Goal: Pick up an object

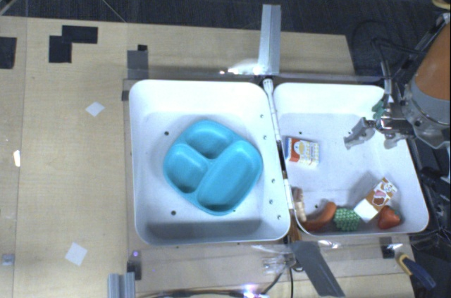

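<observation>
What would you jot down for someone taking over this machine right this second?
Gripper: open, holding nothing, hovering over the upper right of the right bin.
Right bin's things: small carton near its left wall; sausage, green piece, white block, brown packet and strawberry along the near edge.
Left bin: blue divided tray.
Done: nothing picked yet.
Left: lower onto one object, grip, lift.

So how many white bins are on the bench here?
2. The left bin holds a blue divided tray. The right bin holds small items along its near edge, with the gripper above its far right part. None appear hidden.
</observation>
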